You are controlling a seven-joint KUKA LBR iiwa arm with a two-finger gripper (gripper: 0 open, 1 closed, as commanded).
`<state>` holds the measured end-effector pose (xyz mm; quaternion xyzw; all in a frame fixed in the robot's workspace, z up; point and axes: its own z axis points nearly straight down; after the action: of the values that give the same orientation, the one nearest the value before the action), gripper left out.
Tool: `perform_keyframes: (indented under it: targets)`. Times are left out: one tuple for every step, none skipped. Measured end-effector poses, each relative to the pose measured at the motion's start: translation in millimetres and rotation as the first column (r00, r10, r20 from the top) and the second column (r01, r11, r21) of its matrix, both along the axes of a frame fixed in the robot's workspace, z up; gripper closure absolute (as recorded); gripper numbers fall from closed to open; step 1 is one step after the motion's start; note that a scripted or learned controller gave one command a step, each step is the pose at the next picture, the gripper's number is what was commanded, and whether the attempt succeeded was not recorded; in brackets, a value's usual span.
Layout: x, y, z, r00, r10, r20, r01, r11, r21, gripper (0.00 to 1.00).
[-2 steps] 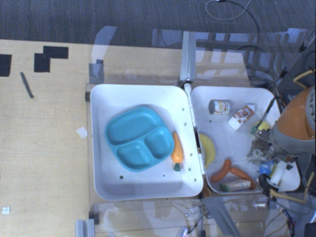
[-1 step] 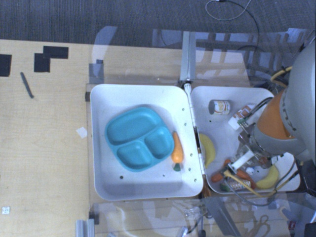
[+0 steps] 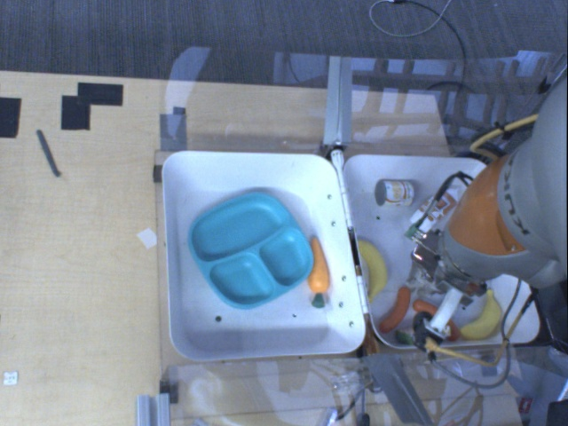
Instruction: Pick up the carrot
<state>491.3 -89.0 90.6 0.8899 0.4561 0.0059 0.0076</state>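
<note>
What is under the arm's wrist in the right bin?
Beneath the gripper in the right bin lie a hot dog and a banana; the arm covers that bin's right part, hiding anything there.

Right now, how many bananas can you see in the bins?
2, both in the right white bin. One yellow banana lies along its left wall. The other lies near the front right corner, partly covered by the grey arm; more could be hidden under it.

Two bins (image 3: 177, 238) are sitting here, holding one blue tray (image 3: 248, 248), one carrot (image 3: 318, 269), two bananas (image 3: 374, 269), one can (image 3: 395, 192).
</note>
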Motion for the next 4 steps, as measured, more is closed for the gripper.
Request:
perform_keyframes:
  targets:
    - [1.1,0.0,0.2,0.99,-0.139,0.001,0.139,0.99,0.01,1.0]
    - [-0.1,-1.3,-0.1,0.998,0.064,-0.002,-0.064,0.998,0.001,1.0]
    - [1.8,-1.2,0.1,0.965,-0.26,0.0,0.26,0.965,0.015,1.0]
    - [-0.2,-3.0,-0.2,1.0,0.011,-0.002,-0.011,1.0,0.002,1.0]
